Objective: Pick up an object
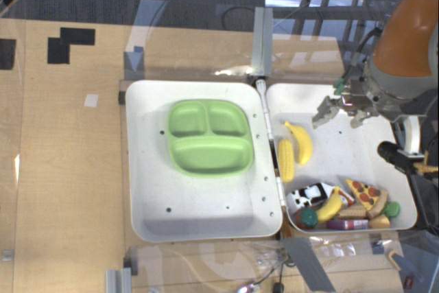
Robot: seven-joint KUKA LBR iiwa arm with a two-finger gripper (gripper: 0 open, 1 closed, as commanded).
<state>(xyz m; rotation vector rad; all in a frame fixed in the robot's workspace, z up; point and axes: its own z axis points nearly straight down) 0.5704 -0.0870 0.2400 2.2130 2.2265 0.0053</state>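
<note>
The right bin holds toy food: a yellow banana, a corn cob, a black-and-white cow figure, a second small banana, a pizza slice, and a few small pieces along the front wall. My gripper hangs over the back part of this bin, up and to the right of the banana, its two grey fingers spread apart with nothing between them.
The left bin carries a green divided plate. A metal post rises behind the seam between the bins. The arm's orange band looms at the right. Wooden bench stretches to the left.
</note>
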